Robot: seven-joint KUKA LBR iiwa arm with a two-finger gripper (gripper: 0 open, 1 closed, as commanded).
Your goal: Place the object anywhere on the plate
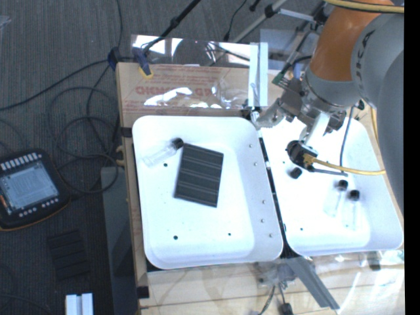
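Observation:
A dark ribbed rectangular plate (199, 174) lies flat in the left bin (151, 235), slightly right of its middle. A clear vial with a black cap (164, 151) lies just beyond the plate's upper left corner, apart from it. Two more clear vials with black caps (340, 195) (354, 205) lie side by side in the right bin (387, 235). My gripper (272, 115) hangs over the far end of the divide between the bins, well away from the plate and from every vial. Nothing shows between its fingers.
A small black thing (295, 172) sits in the right bin's left part, below the wrist. A cardboard sheet with crumpled clear plastic (184, 87) lies behind the left bin. A yellow cable (354, 171) runs across the right bin.

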